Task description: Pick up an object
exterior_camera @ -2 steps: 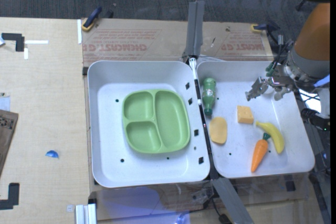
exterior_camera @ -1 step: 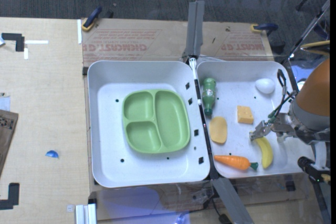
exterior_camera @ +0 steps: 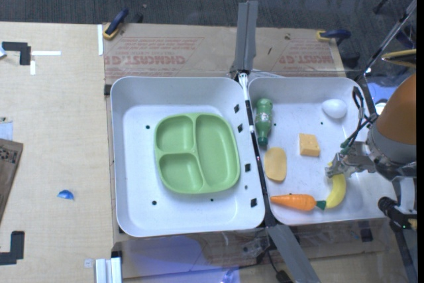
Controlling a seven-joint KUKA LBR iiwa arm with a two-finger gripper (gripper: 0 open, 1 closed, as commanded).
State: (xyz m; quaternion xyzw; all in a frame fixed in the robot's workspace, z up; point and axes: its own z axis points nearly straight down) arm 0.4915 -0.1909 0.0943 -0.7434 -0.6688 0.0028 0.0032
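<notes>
My gripper [exterior_camera: 340, 166] hangs low over the right side of the right bin [exterior_camera: 291, 91], reaching in from the right edge. It is directly over the upper end of a yellow banana [exterior_camera: 336, 193] that lies on the bin floor. Touching the banana's lower tip is an orange carrot [exterior_camera: 295, 202] with a green end, lying along the front wall. To the gripper's left sits a yellow cheese cube [exterior_camera: 309, 145], and further left a tan oval piece [exterior_camera: 275, 164]. A white egg [exterior_camera: 334, 109] rests toward the back right. A green bottle [exterior_camera: 264, 120] lies by the divider.
The left bin [exterior_camera: 132, 142] holds a green three-compartment plate [exterior_camera: 197, 153]. The arm's orange band [exterior_camera: 404, 117] and grey wrist stand over the right bin's right wall. Cables run along that wall. Cardboard lies behind both bins.
</notes>
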